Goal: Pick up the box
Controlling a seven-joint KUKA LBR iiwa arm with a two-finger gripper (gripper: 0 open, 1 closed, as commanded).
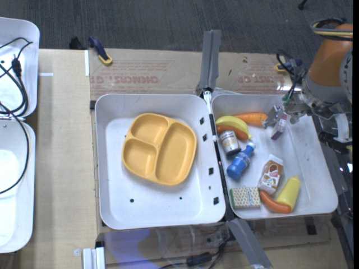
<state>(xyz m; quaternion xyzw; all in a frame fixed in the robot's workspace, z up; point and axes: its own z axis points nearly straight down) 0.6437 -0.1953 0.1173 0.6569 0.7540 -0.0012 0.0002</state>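
Trouble lies in the crowding: my jaws hover near the back of the right bin, well apart from the box, and whether they stand open or closed I cannot tell from this slant. They carry nothing that I can see. The box, a small carton printed in white and brown-red, lies tilted toward the front of that bin. A yellow bottle lies just beside it and an orange-red sausage-shaped toy sits at its lower end, so a descent slightly off could, I judge, close on a neighbour or nudge the carton flat against them. A blue bottle and a small tin lie to its left, a checked sponge at the front, a banana and carrot at the back. The left bin holds a yellow divided plate, clear of my path, on the surface
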